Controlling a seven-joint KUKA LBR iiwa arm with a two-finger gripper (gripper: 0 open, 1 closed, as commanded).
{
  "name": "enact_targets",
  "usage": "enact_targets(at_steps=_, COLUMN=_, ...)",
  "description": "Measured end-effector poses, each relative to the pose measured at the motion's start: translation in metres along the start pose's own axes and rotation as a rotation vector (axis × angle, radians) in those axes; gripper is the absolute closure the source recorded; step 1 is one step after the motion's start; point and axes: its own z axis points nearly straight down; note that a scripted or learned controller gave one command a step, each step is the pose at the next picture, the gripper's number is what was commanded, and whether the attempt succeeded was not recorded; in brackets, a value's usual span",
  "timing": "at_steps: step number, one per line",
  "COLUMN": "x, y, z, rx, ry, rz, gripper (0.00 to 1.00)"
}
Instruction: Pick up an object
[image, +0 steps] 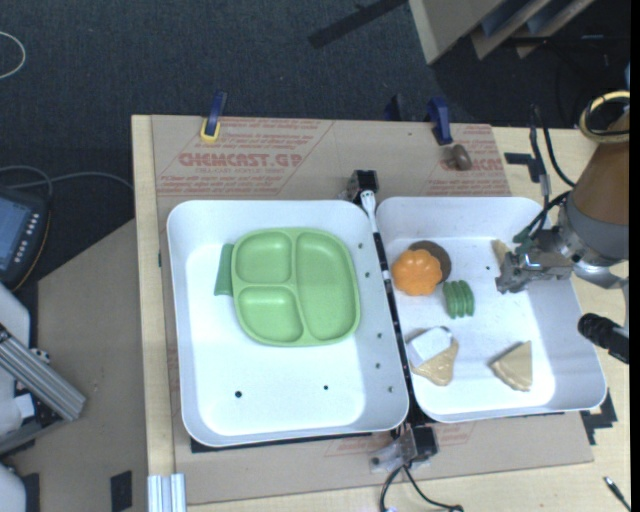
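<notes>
My hand (508, 272) is low over the right bin (560, 395), near its far right side, w/ the arm (600, 200) coming in behind it. Can't tell how far open it is from this angle, and I see nothing between the tips, so I judge nothing's held yet.

Candidates, relative to the hand: green ribbed piece (458, 298) just beside it, slightly nearer the camera and toward the left bin. Orange pumpkin-like object (417, 271) sits further that same way, w/ a dark brown round thing (432, 252) touching behind it. Tan wedge (513, 367) is well in front of the hand; white-and-tan piece (434, 355) in front and to the left-bin side. Green divided plate (296, 285) is across in the left bin (200, 350), too far and too flat to bother.

Best bet IMO: the green ribbed piece, closest and apart from its neighbours. Center over it, line tips across its narrow width, drop till nearly at bin floor, then close. Avoid nudging the orange one. Lift straight up and check it's actually caught.
</notes>
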Motion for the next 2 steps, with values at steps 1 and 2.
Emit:
enact_targets(at_steps=1, x=0.0, y=0.002, z=-0.037, rx=0.0, ry=0.0, rz=-0.001, gripper=1.0)
enact_targets(at_steps=2, x=0.049, y=-0.004, z=-0.028, rx=0.009, ry=0.006, rz=-0.005, gripper=1.0)
